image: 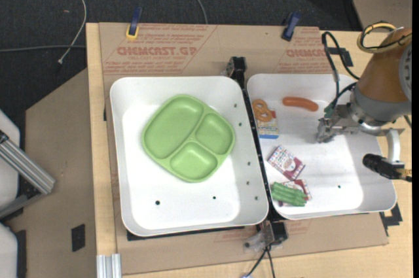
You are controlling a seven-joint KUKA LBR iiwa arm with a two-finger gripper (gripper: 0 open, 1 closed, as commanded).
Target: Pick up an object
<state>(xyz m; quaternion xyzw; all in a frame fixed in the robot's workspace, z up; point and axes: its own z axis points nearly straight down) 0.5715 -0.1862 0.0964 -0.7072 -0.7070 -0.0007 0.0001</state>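
Gripper: the gripper [325,129] hangs low in the right bin [347,195], near its middle. I cannot tell if it is apart or together, and nothing shows in it.

Arm: the arm [386,84] comes in from 3 o'clock, so it covers part of that side of the bin.

Sausage: the little orange sausage [300,102] lies at about 11 o'clock from the gripper, near it, flat on the bin floor with bare floor around it. I think it is the easiest thing to grab.

Snack pack: the snack pack [265,118] lies at 9 o'clock from the gripper, close to the bin's left wall. That wall could get in the way.

Pink packet: the pink packet [286,161] lies at about 8 o'clock, tilted.

Green thing: the green thing [288,193] lies at about 7 o'clock, just beside the pink packet.

Green plate: the green plate [188,137] sits far off at 9 o'clock, in the left bin [134,205].

How to do it well: pick one thing. Go right over its middle. Come straight down and close across its thin side. Lift slowly and check it comes up too.
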